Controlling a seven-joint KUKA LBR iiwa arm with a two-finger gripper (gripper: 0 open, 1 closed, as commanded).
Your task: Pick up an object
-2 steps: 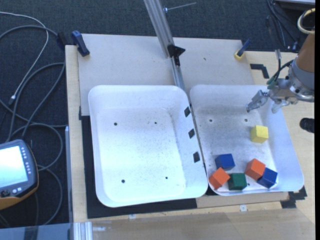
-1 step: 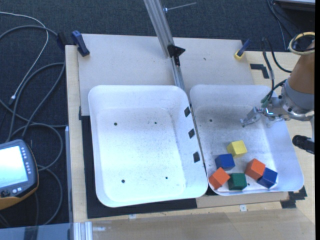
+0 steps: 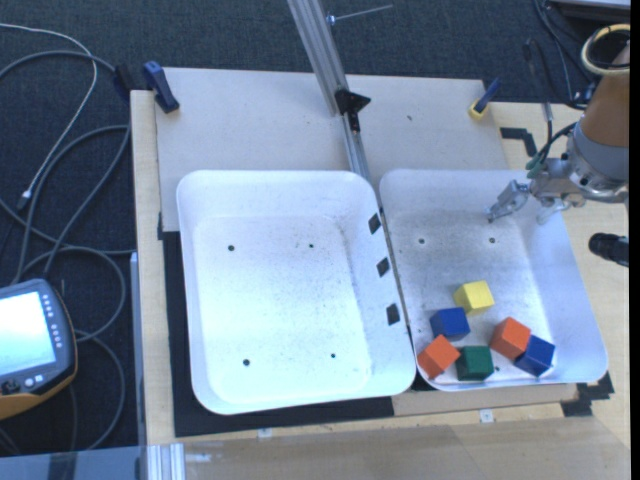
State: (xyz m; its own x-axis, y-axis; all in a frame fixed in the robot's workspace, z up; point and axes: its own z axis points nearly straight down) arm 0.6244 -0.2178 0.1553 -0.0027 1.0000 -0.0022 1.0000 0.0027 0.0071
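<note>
Several small blocks lie in the near part of the right bin [image 3: 560, 258]: a yellow block [image 3: 475, 296], a blue block [image 3: 450, 322], an orange block [image 3: 438, 354], a green block [image 3: 475, 363], a red-orange block [image 3: 511, 337] and a second blue block [image 3: 537, 355]. My gripper [image 3: 522, 208] hangs over the far right part of that bin, well behind the blocks. Its two fingers are spread apart and hold nothing. The grey arm with its orange band [image 3: 605, 118] comes in from the right.
The left bin [image 3: 200, 208] sits beside the right one, with black clips along the shared wall [image 3: 383, 266]. A slanted metal pole [image 3: 320, 48] rises behind the bins. A handheld pendant [image 3: 30, 343] and cables lie on the floor at left.
</note>
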